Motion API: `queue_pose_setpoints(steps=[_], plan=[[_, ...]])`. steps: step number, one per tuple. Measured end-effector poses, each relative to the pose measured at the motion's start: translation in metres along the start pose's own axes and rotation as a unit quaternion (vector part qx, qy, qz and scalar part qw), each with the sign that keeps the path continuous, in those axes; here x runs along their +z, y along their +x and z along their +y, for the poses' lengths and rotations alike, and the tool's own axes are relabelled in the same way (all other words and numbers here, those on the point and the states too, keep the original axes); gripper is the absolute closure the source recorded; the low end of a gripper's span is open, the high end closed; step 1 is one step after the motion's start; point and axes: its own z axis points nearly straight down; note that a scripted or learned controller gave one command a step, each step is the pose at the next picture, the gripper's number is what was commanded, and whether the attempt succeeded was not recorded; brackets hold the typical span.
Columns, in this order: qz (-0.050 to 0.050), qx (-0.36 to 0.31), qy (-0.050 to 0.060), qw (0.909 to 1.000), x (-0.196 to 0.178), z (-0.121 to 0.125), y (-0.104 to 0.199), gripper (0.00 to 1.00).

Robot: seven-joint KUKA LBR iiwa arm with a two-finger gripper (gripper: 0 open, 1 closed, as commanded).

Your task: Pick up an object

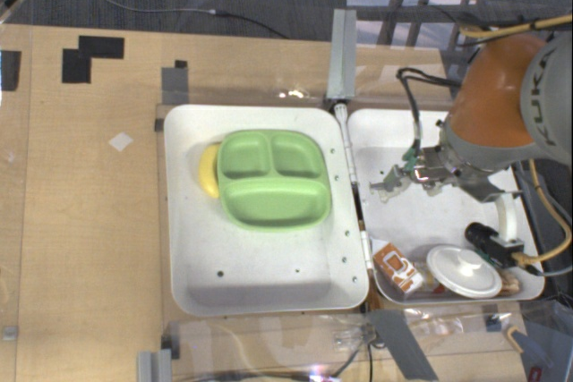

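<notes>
**Figure 1. Claw over the right bin, objects in both bins**

From my remote station I look down at a slant on the wooden tabletop (81,219), which carries two shallow white bins side by side.

(a) The arm (501,103), grey with an orange band, reaches in from the right and hangs over the right bin (380,134). Its claw (394,182) points toward the wall shared with the left bin, above the bare upper-middle floor of the right bin. The tip is small and blurred at this angle. I cannot tell how far the claw is open, or whether it has hold of anything.

(b) The candidate objects in the right bin lie along its near edge, well apart from the claw. An orange-brown packet (397,268) sits in the near left corner. A white round lid (461,271) rests just beside it to the right.

(c) The left bin (192,282) holds a green divided plate (273,179) with three compartments, lying flat in the far half. A yellow item (208,170), curved like a banana, shows at the plate's left rim. It touches the plate and is partly covered by it.
</notes>
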Motion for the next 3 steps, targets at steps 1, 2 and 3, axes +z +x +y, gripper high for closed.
queue_pose_setpoints(steps=[1, 2, 3], plan=[[0.0, 0.0, 0.0, 1.0, 0.0, 0.0, 0.0, 0.0], [0.0, 0.0, 0.0, 1.0, 0.0, 0.0, 0.0, 0.0], [0.0, 0.0, 0.0, 1.0, 0.0, 0.0, 0.0, 0.0]])
